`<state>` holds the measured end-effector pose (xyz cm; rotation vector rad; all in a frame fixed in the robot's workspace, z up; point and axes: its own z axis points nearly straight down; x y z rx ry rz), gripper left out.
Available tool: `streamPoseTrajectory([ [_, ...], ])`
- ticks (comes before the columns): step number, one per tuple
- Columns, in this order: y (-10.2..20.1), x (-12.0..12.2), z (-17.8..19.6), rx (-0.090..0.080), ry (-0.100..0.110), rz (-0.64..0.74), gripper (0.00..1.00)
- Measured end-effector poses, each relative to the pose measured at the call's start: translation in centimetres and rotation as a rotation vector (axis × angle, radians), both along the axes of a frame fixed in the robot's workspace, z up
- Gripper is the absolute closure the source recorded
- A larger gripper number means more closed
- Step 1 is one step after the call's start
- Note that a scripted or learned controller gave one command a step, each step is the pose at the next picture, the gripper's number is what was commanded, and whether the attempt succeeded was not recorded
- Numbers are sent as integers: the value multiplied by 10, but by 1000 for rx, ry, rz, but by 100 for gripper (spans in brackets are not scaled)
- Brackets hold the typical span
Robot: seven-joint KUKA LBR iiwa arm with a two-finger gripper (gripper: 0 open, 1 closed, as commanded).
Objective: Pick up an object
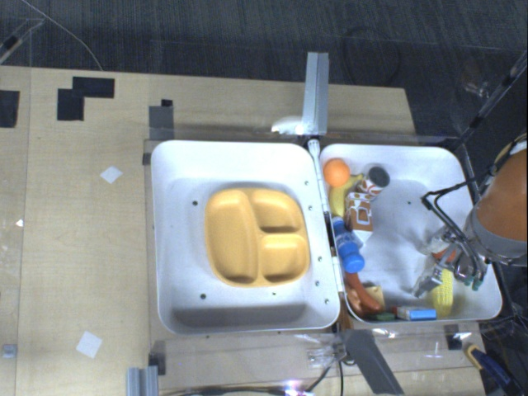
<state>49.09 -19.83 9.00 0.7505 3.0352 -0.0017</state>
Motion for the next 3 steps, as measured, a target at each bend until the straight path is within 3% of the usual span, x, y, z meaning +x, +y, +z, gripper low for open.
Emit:
streamPoseTrajectory([
  [1,-8,-2,37,-1,6,251,0],
  [2,-7,-2,35,6,6,-328,0],
  [3,-8,0,0,-1,1,112,0],
])
